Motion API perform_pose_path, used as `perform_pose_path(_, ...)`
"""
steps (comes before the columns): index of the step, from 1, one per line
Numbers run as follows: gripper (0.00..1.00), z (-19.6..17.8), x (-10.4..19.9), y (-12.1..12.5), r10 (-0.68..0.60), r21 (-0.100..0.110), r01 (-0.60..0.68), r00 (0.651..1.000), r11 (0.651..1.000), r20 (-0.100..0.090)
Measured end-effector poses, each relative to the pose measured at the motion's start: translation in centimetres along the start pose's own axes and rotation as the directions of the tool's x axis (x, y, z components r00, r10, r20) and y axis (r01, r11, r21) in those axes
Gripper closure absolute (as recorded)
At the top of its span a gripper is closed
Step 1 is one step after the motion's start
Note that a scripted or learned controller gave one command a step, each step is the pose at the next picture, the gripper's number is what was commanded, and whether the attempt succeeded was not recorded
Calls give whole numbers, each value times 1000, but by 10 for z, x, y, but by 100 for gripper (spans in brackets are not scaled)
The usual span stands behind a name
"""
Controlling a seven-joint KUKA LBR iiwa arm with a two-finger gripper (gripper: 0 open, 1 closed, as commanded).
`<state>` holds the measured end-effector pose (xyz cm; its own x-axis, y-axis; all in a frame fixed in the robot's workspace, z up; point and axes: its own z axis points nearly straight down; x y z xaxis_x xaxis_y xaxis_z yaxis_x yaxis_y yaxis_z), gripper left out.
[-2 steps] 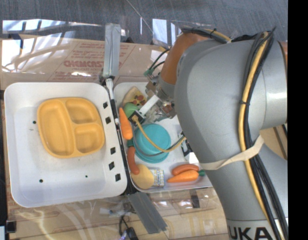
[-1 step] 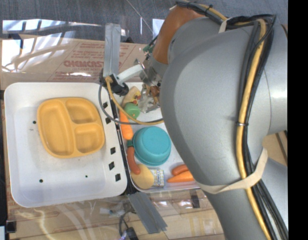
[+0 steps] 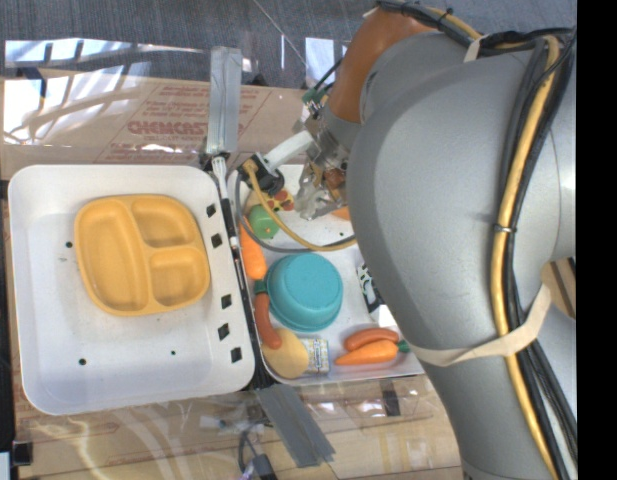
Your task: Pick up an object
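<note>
My gripper [image 3: 314,194] reaches down into the far end of the right bin [image 3: 250,368], mostly hidden under the big grey arm. Just left of it lie a small green piece [image 3: 263,224] and a yellow-and-red toy [image 3: 271,190]. A teal bowl [image 3: 304,291] sits in the middle of that bin. An orange carrot [image 3: 252,254] lies along the bin's left wall, with a brown sausage-like piece [image 3: 270,328] below it. A yellow fruit [image 3: 289,356] and two orange carrots [image 3: 373,347] rest at the near end. Nothing can be seen held by the gripper.
The left bin [image 3: 48,348] holds a yellow divided plate [image 3: 140,253]. A divider wall with black clips [image 3: 225,268] separates the two bins. Flattened cardboard [image 3: 138,118] lies behind the bins. The arm's body covers the right half of the right bin.
</note>
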<state>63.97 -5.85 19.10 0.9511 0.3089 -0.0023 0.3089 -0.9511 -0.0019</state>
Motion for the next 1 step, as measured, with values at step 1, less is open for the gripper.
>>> perform_pose_path(1,100,-125,-13,-23,-42,-2,42,999,999,-12)
